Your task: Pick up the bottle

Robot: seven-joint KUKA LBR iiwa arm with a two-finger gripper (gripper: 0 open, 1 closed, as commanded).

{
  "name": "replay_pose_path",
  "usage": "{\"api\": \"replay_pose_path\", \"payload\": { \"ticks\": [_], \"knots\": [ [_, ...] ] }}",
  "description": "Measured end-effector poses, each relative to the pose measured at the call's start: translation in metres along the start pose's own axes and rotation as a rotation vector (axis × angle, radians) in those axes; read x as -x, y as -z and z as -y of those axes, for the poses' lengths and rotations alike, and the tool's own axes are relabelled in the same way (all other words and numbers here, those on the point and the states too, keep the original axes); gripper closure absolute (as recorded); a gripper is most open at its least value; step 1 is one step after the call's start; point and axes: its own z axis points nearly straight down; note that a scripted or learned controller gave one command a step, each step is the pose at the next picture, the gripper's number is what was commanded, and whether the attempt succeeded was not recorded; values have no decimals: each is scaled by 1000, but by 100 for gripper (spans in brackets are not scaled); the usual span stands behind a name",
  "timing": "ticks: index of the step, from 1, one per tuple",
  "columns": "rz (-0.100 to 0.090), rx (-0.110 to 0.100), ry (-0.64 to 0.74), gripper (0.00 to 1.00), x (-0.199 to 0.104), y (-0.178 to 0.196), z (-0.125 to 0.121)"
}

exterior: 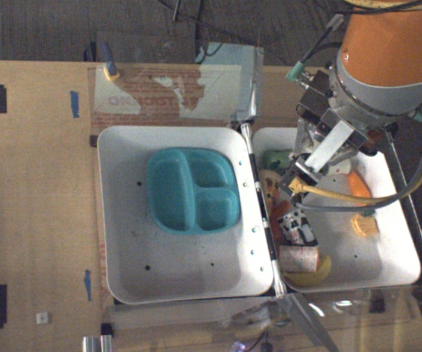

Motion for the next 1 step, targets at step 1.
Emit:
{"api": "replay_pose_path", "payload": {
  "ticks": [1],
  "knots": [
    [3,-3,-32,100,-17,-34,13]
  ]
}}
